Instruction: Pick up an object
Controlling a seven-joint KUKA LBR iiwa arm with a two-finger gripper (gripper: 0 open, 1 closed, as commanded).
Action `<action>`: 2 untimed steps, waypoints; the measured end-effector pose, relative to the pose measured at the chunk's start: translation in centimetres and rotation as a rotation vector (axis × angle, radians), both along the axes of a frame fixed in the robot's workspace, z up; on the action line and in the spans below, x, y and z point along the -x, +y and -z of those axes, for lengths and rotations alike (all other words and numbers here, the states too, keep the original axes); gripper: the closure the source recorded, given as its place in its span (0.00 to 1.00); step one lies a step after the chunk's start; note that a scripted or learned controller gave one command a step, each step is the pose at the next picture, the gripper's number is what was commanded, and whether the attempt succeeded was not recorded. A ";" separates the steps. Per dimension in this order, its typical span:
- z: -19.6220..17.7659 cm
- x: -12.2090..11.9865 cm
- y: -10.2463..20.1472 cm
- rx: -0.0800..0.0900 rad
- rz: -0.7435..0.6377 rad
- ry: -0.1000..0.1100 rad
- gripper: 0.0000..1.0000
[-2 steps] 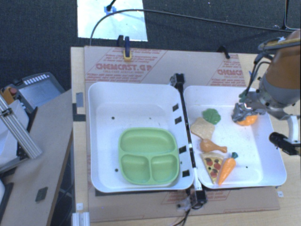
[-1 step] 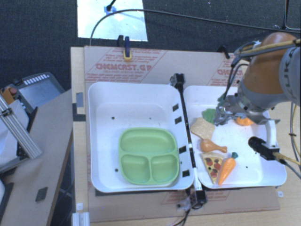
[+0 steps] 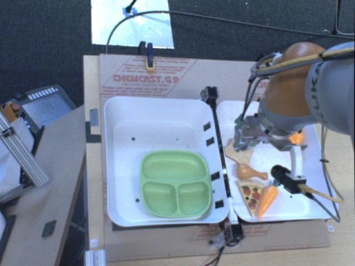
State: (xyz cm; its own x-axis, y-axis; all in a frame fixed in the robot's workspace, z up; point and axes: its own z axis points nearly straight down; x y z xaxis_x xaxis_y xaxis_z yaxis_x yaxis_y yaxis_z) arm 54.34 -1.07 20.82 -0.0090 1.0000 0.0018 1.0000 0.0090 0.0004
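My gripper (image 3: 241,143) hangs low over the left part of the right bin (image 3: 233,111), under the grey and orange wrist. Right below it a flat tan wedge (image 3: 235,154) lies against the bin's left wall. A toy chicken drumstick (image 3: 251,173) is just in front of the wedge. Nearer the front edge are a pizza slice (image 3: 250,195) and an orange carrot (image 3: 267,199), side by side. A small orange piece (image 3: 297,138) peeks out from behind the arm on the right.
The left bin (image 3: 161,115) holds a green divided plate (image 3: 176,183) in its front half. A black-clipped divider runs between the two bins. Cardboard lies beneath both bins, and a grey bench sits at the far left.
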 end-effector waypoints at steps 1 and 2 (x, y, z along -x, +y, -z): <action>0.3 0.2 5.2 0.000 -0.001 -0.001 1.00; -0.9 2.0 9.9 0.000 -0.001 0.000 1.00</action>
